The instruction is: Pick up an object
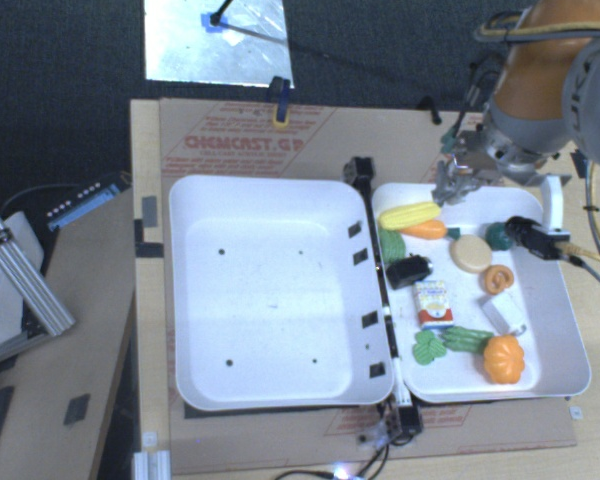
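Observation:
The right bin (565,313) holds several toy items: a yellow corn cob (410,214), an orange carrot (427,231), a green vegetable (392,247), a black piece (410,270), a beige disc (471,255), a teal piece (497,235), a brown ring (497,279), a small red-and-white box (435,303), a white block (503,315), a leafy green vegetable (450,341) and an orange pumpkin (504,358). My gripper (453,186) hangs over the bin's far edge, just up and right of the corn cob. Nothing shows in its grasp.
The left bin (195,193) lies beside the right one, joined by black clips (361,171). Both rest on a cardboard sheet (240,138). A shiny metal plate (218,28) lies behind, with a blue-and-yellow clamp (279,103). Black cabling (532,236) crosses the right bin's far right side.

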Controlling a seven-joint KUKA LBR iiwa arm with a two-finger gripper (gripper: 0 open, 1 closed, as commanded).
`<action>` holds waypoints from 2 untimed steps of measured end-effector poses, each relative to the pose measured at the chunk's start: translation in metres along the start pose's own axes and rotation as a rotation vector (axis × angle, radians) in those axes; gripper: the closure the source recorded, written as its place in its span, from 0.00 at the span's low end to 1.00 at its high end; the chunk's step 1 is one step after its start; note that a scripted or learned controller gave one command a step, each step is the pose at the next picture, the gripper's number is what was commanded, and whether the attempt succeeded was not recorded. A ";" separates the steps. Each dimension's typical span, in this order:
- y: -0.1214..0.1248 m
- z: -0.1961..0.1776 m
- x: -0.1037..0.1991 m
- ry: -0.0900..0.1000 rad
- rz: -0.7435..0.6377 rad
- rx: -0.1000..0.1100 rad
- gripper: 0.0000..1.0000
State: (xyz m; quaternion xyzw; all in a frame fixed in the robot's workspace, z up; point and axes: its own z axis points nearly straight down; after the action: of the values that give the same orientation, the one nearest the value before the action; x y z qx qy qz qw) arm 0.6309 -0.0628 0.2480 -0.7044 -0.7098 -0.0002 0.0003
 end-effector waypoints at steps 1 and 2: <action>-0.003 -0.001 0.048 0.001 -0.001 -0.001 1.00; 0.010 -0.002 0.089 0.001 -0.001 -0.003 1.00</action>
State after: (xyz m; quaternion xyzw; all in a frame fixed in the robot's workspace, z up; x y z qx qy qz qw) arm 0.6406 0.0266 0.2502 -0.7041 -0.7101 -0.0017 -0.0006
